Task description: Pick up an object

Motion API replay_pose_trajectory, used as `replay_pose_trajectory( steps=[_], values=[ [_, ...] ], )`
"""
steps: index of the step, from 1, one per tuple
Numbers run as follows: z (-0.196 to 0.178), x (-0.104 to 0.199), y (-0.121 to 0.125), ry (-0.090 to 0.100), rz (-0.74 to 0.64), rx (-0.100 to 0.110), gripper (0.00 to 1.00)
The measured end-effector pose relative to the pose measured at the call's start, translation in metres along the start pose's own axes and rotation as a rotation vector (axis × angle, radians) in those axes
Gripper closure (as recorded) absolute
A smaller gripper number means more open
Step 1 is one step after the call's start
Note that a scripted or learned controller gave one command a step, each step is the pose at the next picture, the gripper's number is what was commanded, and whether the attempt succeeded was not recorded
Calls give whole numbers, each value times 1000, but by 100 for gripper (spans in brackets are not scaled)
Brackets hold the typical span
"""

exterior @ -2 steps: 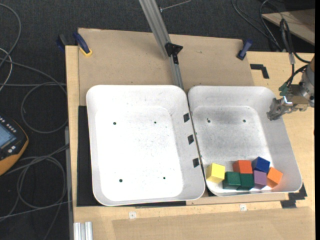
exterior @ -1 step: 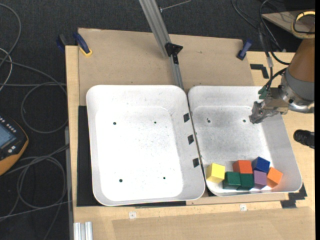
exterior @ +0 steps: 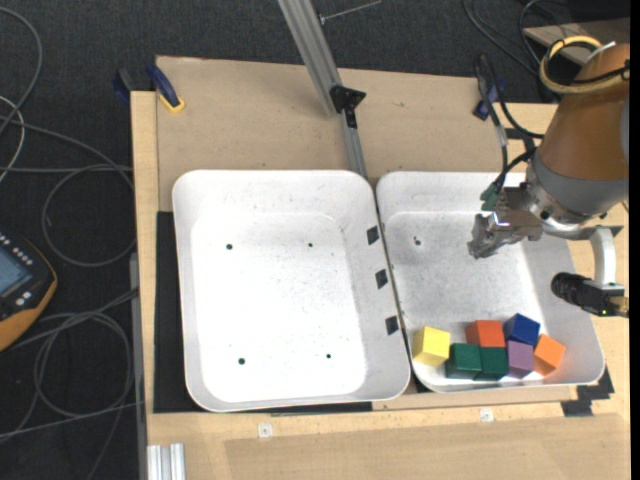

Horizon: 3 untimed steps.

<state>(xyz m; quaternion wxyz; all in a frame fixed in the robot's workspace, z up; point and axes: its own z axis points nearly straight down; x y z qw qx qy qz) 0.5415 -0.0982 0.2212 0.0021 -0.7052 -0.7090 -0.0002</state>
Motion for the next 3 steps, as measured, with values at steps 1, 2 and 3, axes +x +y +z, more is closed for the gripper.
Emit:
replay_pose_trajectory(
  steps=[1, 2, 3],
  values=[
    [3, 59, -14, 0, -1, 0, 100],
    [-1, 111, -33, 0, -2, 1, 100],
    [-8, 172, -47, 1, -3, 0, 100]
  ],
)
